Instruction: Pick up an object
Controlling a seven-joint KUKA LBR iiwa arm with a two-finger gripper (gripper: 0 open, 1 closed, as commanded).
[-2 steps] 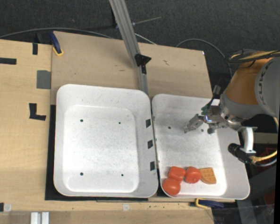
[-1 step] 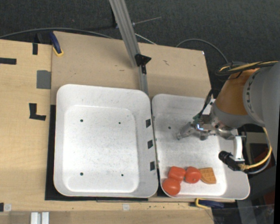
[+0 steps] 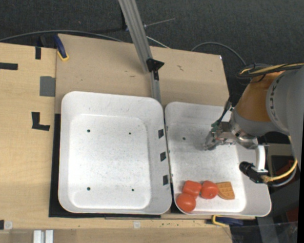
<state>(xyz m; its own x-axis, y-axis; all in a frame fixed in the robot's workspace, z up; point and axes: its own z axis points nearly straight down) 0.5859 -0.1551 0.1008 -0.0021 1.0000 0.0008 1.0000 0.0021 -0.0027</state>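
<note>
Bench edge: nearest you, at six o'clock, you see the wooden bench (image 3: 17,136) with black tape marks along its left side.
Red pieces: at five o'clock you find three red tomato-like pieces (image 3: 195,193) bunched together and touching, in the near corner of the right bin (image 3: 193,121).
Cracker: just to the right of the red pieces, touching the nearest one, you see a small tan cracker (image 3: 226,190) lying flat on the bin floor.
Left bin: at eight to nine o'clock you have the larger white bin (image 3: 68,139), sitting side by side with the right bin, their rims meeting at the middle.
Claw: at three o'clock you see the claw (image 3: 211,141) low over the middle of the right bin, well apart from the red pieces and the cracker. You cannot tell from this view whether it is wide or narrow, and nothing is seen in its grasp.
Arm: behind the claw, at two to three o'clock, you see the grey arm with its orange band (image 3: 256,101), coming in from the right.
Rail: farthest off, at twelve o'clock, a grey metal rail (image 3: 137,30) slants down to the bins' far edge.
</note>
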